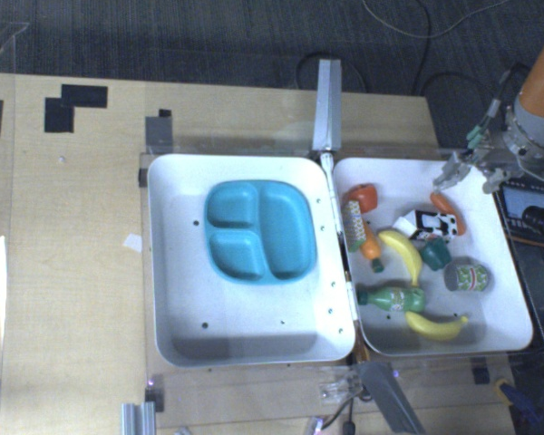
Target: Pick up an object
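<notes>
Nothing is lifted yet: every object is seen lying in the right bin [517,320], none raised from its floor, so the pick is judged not begun and the whole of the descent, closing and lift is left. Gripper [471,172]: held above the bin's upper right corner, apart from the contents; whether it is released or clenched cannot be told at this size, and no object is seen in it. Nearest candidate: orange carrot-like piece [446,208], just below the gripper, long axis running from upper left to lower right. Beside it, a black-and-white item [433,225], shape unclear. Yellow banana [403,253], mid-bin, curved, long axis steeply diagonal. Second banana [435,325], near the front wall, lying nearly across the view. Green bottle [392,298], lying on its side, long axis left to right, narrow end to the left. Left bin [168,270]: one blue divided tray [258,229], flat on the floor.
</notes>
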Robot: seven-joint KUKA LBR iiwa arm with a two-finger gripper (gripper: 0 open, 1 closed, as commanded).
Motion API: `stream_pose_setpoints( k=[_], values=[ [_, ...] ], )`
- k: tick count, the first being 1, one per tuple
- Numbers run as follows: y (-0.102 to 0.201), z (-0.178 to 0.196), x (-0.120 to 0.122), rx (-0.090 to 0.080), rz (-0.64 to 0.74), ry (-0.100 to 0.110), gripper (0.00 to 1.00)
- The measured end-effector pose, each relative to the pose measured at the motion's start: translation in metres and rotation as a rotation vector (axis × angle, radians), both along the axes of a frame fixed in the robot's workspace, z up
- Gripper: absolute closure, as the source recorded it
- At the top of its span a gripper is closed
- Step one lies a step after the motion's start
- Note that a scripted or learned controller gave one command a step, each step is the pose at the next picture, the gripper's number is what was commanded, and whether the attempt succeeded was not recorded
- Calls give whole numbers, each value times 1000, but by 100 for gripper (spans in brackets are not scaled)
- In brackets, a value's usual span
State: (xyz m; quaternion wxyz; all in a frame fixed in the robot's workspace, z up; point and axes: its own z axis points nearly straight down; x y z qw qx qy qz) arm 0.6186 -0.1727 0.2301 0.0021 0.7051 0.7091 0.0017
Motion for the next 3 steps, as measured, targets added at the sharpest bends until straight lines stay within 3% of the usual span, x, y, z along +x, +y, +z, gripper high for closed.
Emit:
stream_pose_setpoints(
  k=[1, 2, 3],
  values=[
    [20, 53, 8, -4, 413, -3, 0],
    [-12, -105, 8, -12, 487, -18, 0],
    [-32, -57, 46, -6, 430, -5, 0]
  ],
)
